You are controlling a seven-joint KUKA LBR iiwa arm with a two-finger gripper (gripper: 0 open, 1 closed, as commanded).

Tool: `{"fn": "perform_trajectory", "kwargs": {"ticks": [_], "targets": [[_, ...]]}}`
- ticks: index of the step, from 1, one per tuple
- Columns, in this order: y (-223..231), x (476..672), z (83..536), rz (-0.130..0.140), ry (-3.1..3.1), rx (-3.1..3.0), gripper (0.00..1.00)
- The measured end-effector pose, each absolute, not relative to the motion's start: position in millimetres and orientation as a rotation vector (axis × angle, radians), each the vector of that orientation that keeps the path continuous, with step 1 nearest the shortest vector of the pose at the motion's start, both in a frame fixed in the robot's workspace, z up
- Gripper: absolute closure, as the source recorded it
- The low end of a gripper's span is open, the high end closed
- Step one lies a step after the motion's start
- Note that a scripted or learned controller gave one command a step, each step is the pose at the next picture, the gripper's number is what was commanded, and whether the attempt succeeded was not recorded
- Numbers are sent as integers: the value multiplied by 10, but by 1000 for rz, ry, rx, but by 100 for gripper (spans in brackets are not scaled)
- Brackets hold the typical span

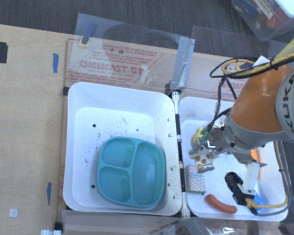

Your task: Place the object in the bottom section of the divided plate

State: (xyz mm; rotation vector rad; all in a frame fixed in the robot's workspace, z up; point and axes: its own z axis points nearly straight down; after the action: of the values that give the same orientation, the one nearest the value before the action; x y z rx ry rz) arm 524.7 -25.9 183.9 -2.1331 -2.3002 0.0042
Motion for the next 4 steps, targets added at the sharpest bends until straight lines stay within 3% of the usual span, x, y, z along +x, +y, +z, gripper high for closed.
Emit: {"fn": "perform_trajectory", "kwargs": {"ticks": [1,2,4], "targets": [[333,4876,1985,4,-2496,-1901,100],[325,4877,1986,3,-2495,-1903,0],[325,4877,1986,3,-2495,-1903,0]]}}
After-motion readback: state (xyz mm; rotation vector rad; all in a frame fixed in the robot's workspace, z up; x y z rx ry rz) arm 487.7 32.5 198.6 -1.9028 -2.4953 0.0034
